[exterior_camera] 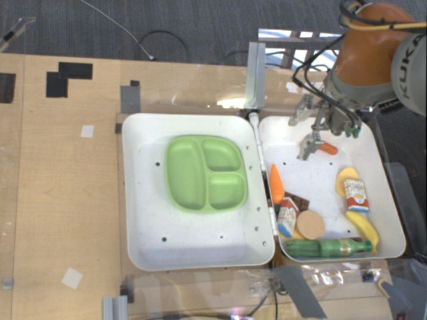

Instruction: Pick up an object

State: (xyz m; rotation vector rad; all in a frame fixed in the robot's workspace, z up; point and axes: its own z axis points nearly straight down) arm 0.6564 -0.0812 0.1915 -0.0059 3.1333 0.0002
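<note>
Risk: the claw (313, 142) is hanging over the upper part of the right bin (393, 199), and the small orange piece (327, 149) just beside its tip is lying loose on the smooth white floor; in my judgement a closing finger could be nudging it aside rather than trapping it, because the piece is low and slender.
Second risk: the cables looping off the orange band of the arm (370, 35) are hanging close to the claw, and they could be snagging on the metal post (256, 72) at the upper middle of the frame if the arm is swinging left.
Claw state: the metal parts are overlapping in this slanted view, so I cannot tell how far apart it is standing, nor whether anything is caught in it.
Nearest candidate: the small orange piece is lying immediately to the right of the claw tip, near the top of the right bin; touching or apart, I cannot tell.
Other candidates: a carrot (275, 184) is lying along the bin's left wall, with a round tan disc (310, 225), a green bottle (328, 248) and a banana (363, 227) sitting lower in the frame, well apart from the claw.
Left bin (143, 245): it is holding a green divided plate (204, 173) at centre frame.
</note>
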